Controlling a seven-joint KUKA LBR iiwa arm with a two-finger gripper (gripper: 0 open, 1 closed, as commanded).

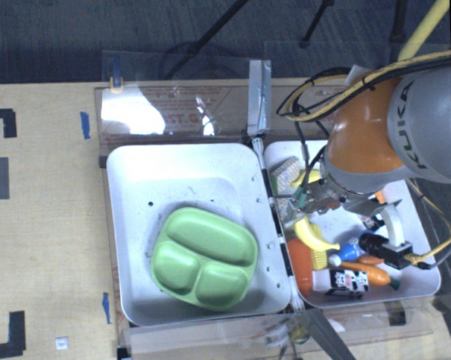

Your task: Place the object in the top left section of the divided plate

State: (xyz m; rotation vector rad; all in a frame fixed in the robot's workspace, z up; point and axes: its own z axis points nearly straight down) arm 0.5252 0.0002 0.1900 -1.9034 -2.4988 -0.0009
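Right, you're looking at the arm hanging over the right bin (431, 278), gripper (312, 201) just above the banana (311, 235); can't tell its state. The green divided plate (205, 257) is sitting left of the gripper, in the left bin (128, 172), sections bare.

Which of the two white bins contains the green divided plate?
The left bin contains the green divided plate. The right bin instead holds a pile of small items, including a yellow banana, and the arm reaches into it.
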